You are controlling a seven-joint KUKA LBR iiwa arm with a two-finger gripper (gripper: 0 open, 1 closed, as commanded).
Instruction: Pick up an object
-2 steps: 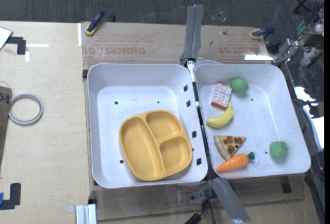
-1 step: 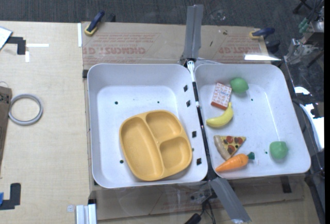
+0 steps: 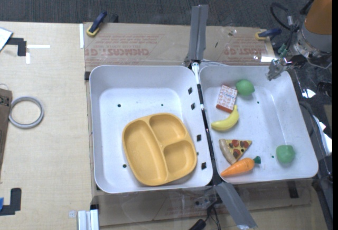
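Note:
The right bin (image 3: pixel 303 134) holds several toy foods. A green ball (image 3: pixel 244 87) lies at the back beside a red and white box (image 3: pixel 227 98). Below them are a banana (image 3: pixel 226 120), a pizza slice (image 3: pixel 235 148) and a carrot (image 3: pixel 240 166). A second green piece (image 3: pixel 285 154) rests near the front right corner. My gripper (image 3: pixel 275 69) hangs over the bin's back right corner, apart from all of these, with the orange band of the arm (image 3: pixel 321 12) above it.
The left bin (image 3: pixel 105 118) holds a yellow divided plate (image 3: pixel 158 148). A roll of tape (image 3: pixel 24 111) lies on the bench at the far left. Cardboard (image 3: pixel 137 46) and blue clamps (image 3: pixel 96 23) sit behind the bins.

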